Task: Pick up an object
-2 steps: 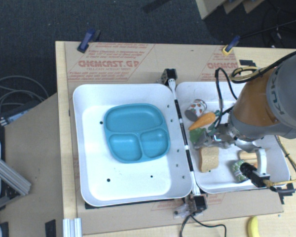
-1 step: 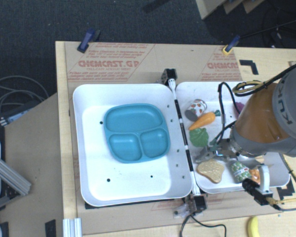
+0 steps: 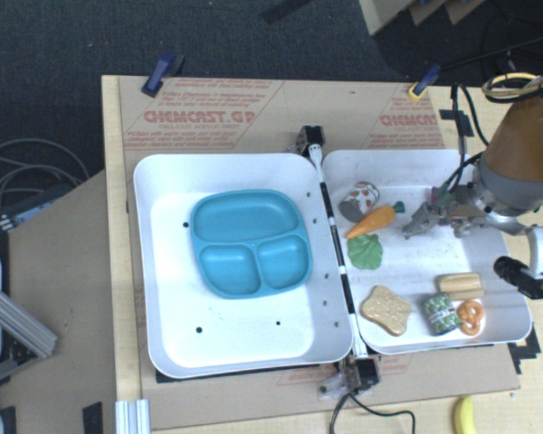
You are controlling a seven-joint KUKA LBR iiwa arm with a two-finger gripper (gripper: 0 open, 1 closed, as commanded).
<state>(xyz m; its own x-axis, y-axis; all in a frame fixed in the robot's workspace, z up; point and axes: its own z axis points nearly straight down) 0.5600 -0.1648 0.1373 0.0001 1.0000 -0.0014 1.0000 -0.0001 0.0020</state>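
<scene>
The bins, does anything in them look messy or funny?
Nothing looks spilled or broken. The blue tray sits a little crooked in the left bin. The toy foods, like the carrot and toast, lie scattered in the right bin.

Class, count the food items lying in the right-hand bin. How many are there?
6, possibly more behind the arm: mushroom, carrot and lettuce leaf near the left wall; toast slice, green roll and pretzel along the front, plus a bread stick, making 7.
</scene>
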